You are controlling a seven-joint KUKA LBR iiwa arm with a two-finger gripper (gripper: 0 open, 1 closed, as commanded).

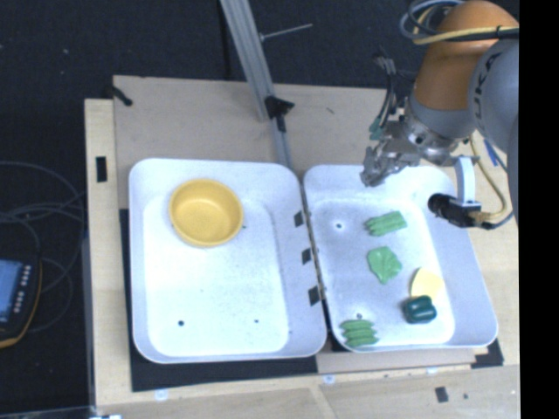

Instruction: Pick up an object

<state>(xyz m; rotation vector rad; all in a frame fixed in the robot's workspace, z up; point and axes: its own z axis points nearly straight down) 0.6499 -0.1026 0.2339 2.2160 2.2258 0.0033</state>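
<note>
While the arm (463, 51) reaches in from the right, its claw (377, 175) hangs over the far edge of the right bin (467, 260), above bare white floor; whether it is apart or together cannot be told at this slant. Nothing lies directly beneath it. Nearest to it is a ribbed green piece (385, 223), its long axis running roughly left to right with the right end tipped slightly away. Just nearer the camera sits a lumpy green piece (383, 264), then a yellow wedge (427, 281) touching a dark green block (419, 309), and a second ribbed green piece (357, 330) by the near wall. A yellow bowl (206, 212) stands upright in the left bin (218, 321). Both bins rest on the bench (175, 112).
</note>
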